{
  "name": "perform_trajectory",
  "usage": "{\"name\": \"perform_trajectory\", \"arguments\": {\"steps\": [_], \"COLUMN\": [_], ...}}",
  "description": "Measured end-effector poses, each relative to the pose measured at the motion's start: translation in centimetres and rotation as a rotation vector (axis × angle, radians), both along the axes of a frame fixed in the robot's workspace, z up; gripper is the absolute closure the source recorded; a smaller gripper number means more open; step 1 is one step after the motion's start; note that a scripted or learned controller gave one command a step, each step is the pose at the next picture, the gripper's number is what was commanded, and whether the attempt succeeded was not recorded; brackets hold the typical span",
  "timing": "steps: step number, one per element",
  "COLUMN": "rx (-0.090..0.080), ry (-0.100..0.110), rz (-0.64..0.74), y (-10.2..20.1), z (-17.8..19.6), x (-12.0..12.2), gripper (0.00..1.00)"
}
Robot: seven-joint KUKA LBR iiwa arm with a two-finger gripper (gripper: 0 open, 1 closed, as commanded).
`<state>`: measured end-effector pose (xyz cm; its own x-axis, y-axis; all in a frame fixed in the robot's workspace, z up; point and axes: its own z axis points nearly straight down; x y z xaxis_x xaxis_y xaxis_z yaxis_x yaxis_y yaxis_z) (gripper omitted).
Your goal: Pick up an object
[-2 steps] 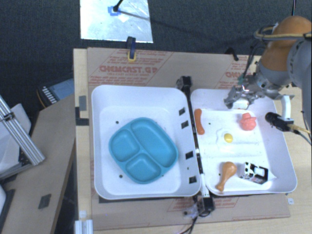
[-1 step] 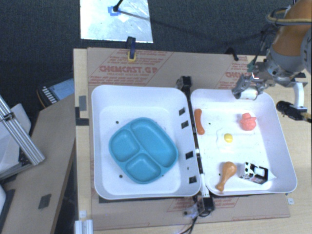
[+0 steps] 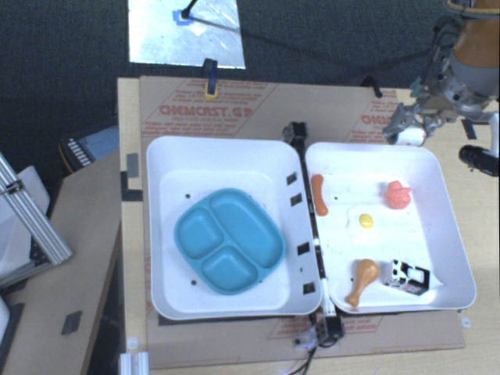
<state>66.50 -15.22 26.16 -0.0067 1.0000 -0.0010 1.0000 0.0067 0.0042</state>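
Observation:
The right bin (image 3: 449,209) holds a red sausage (image 3: 319,194), a pink toy (image 3: 397,194), a fried egg with a yellow yolk (image 3: 364,220), a brown drumstick (image 3: 362,278) and a black-and-white piece (image 3: 408,276). My gripper (image 3: 405,128) hangs above the bench just past the far rim of this bin, well away from those toys. A small white lump (image 3: 412,137) sits at its tip; whether it is held is unclear.
The left bin (image 3: 164,178) carries a blue divided plate (image 3: 228,241). A black divider clip (image 3: 297,131) sits between the bins. A yellow clamp (image 3: 211,84) and a shiny metal sheet (image 3: 186,22) lie beyond the bench.

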Motion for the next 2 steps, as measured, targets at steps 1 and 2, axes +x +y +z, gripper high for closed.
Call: {"name": "perform_trajectory", "arguments": {"steps": [1,2], "rx": [0.001,0.001], "ry": [0.004,0.003], "rz": [0.0,0.0], "y": [5.2,10.2], "z": [-0.1,0.1], "x": [-1.4,-2.0], "gripper": [1.0,1.0]}}
